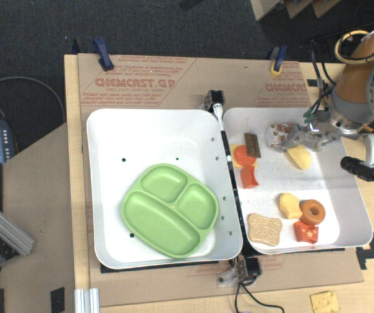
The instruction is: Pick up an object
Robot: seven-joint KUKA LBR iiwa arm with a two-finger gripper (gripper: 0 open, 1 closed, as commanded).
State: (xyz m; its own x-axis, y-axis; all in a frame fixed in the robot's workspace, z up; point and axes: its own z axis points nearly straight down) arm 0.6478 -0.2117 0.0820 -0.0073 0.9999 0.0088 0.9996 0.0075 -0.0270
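A: Pale yellow wedge [299,156] looks like the one being gone for. It lies in the right bin [350,194], up near the far side, right under the gripper [304,135].

B: Is it in the gripper?

A: I can't tell. The metal of the gripper is a blur just above the wedge, and I can't make out whether it is spread or closed. I won't call the wedge held.

B: How do you reckon it will handle?

A: My guess is a toy food piece, cheese or a fruit slice: light, hard plastic, smooth, so likely to slip. Not fragile. It seems fat at one end and tapered at the other, so I would take it across the thick middle, where the sides run closest to parallel, not at the thin tip.

B: Anything crowding it?

A: A small brown and white printed piece [279,134] sits just beside it to the left. A dark brown bar [252,145] and the orange-red pieces [245,165] lie further left by the bin's wall. Nearer us are a yellow chunk [290,205], a doughnut [313,212], a red piece [306,231] and a slice of bread [264,229], all well apart from it.

B: And the other bin?

A: The left bin [109,135] holds a green divided plate [169,208]
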